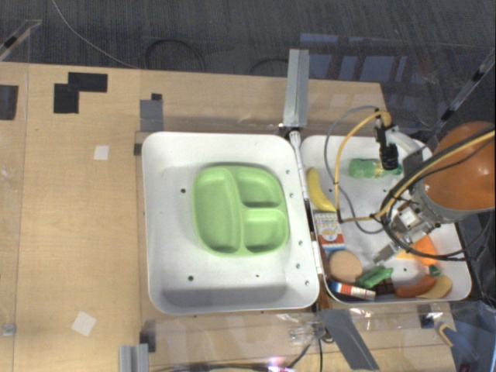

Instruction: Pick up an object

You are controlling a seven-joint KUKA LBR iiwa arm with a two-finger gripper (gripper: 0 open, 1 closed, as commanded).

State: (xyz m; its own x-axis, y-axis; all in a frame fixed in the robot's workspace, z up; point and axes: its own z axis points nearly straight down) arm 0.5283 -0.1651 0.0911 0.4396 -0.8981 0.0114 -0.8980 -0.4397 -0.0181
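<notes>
My gripper (394, 239) hangs low over the right bin (462, 291), reaching in from the right under the orange wrist band (463, 178). Just below and left of it lie a green object (377, 276), a round tan object (346, 266) and a red marker (353, 289). An orange object (424, 247) sits right beside the gripper, partly hidden by it. Further back in the same bin are a yellow banana (318, 188), a small printed carton (329, 230) and a light green object (362, 167). I see nothing clearly held.
The left bin (167, 223) holds a green divided plate (239, 210). Yellow and black cables (341, 142) loop over the back of the right bin. A brown object (415, 287) lies along the right bin's front wall. A metal post (295, 91) stands behind the bins.
</notes>
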